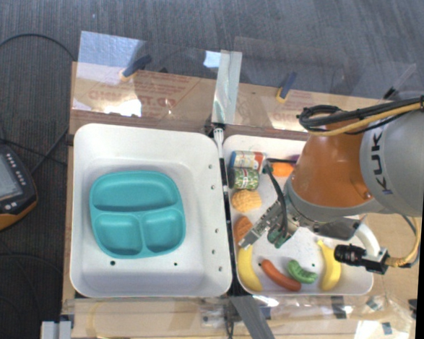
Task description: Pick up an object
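At the far left you have a black handheld control pendant with a grey screen [1,184] lying on the dark floor, its cable looping behind it. Next comes the left shallow white plastic bin [198,153] on the tabletop, holding a teal three-compartment plastic plate [136,212] that lies flat near the bin's middle. Across the divider, the right shallow white plastic bin [243,289] carries the toys: a small can with a red and green label [245,170] at its upper left, a round orange bumpy fruit [247,201] just below it, and a yellow plastic banana [247,267] at the lower left corner. Beside that banana lie a red sausage-shaped toy [278,275] and a green curved toy pepper [302,272], touching each other, with a second yellow banana [330,270] further right. The hand [269,227] hangs low over the bin between the orange fruit and the red toy; you cannot tell how far it is spread, and nothing visible sits in its grip. The grey arm with its orange band [331,173] covers the bin's upper right.
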`<action>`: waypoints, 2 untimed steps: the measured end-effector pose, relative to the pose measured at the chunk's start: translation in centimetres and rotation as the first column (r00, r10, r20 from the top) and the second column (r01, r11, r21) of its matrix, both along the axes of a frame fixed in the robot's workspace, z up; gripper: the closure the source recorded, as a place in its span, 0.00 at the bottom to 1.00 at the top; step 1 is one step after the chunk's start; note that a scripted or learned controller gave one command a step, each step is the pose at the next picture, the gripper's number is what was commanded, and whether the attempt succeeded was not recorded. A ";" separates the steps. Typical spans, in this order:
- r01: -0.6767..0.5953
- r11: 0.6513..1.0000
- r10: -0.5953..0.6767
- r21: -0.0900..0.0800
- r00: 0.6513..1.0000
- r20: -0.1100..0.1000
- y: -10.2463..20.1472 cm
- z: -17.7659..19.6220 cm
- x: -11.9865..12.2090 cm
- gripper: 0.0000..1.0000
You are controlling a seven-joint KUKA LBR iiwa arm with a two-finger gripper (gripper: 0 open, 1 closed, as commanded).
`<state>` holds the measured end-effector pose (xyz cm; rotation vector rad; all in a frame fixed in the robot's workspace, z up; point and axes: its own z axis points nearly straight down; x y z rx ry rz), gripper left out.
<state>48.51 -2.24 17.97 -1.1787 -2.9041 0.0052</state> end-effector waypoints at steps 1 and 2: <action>-0.057 0.998 0.057 0.000 0.998 0.002 -6.3 0.0 3.7 1.00; -0.402 0.916 0.402 0.005 0.916 0.003 -10.9 -3.4 3.6 1.00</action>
